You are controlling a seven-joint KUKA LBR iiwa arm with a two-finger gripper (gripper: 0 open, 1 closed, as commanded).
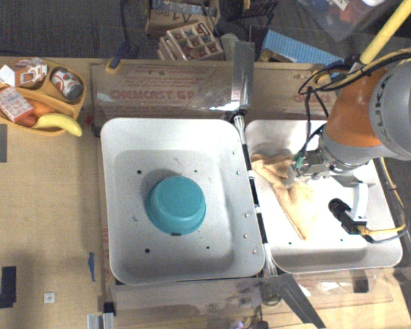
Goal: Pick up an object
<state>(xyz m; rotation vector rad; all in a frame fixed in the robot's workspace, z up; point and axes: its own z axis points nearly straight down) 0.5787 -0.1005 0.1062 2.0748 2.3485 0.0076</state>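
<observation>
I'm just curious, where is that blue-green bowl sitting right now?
The teal bowl lies upside down near the middle of the left white bin, away from the arm's gripper, which is over the tan cloth in the right bin.

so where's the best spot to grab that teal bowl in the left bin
The teal bowl sits upside down, its base up, so no rim is open to pinch. Coming straight down from above, with the fingers spanning the narrower raised base near its centre, looks most likely to work; the sloped sides may slip.

Tool [292,171] touching tan cloth [288,187] in right bin [383,252]
</observation>
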